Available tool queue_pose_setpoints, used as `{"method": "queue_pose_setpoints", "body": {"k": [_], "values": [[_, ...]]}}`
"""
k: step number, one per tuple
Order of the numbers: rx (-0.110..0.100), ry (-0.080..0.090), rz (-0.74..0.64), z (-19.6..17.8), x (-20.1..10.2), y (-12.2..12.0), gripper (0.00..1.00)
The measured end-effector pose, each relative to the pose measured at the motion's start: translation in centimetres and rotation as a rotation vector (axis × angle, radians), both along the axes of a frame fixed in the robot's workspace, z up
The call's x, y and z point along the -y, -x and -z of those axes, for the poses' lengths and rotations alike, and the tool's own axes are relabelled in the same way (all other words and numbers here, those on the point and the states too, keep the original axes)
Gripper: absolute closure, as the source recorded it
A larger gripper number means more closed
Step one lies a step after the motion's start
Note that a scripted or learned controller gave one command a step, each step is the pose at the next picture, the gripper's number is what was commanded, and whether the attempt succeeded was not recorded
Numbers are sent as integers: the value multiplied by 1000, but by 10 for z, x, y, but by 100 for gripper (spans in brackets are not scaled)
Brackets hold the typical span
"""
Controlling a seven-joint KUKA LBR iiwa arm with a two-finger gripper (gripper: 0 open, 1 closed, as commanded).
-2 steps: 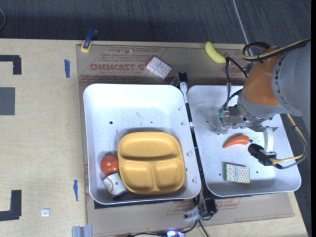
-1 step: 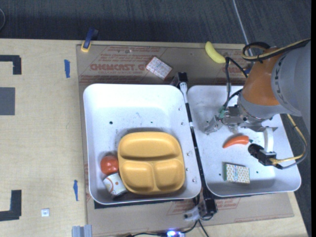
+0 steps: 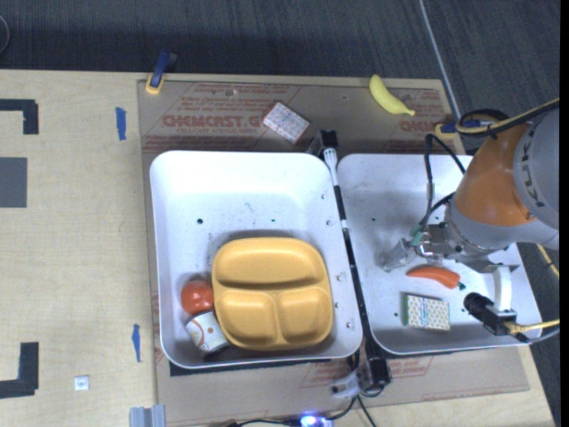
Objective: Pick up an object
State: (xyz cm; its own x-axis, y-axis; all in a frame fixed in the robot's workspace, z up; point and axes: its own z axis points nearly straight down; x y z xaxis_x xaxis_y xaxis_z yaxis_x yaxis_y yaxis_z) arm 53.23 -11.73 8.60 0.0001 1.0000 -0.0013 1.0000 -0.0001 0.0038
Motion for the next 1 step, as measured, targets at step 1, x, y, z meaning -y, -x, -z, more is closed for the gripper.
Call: {"method": "queue_pose_setpoints", "body": {"k": [1], "values": [[3,0,1,-10,0,-1,100]]}}
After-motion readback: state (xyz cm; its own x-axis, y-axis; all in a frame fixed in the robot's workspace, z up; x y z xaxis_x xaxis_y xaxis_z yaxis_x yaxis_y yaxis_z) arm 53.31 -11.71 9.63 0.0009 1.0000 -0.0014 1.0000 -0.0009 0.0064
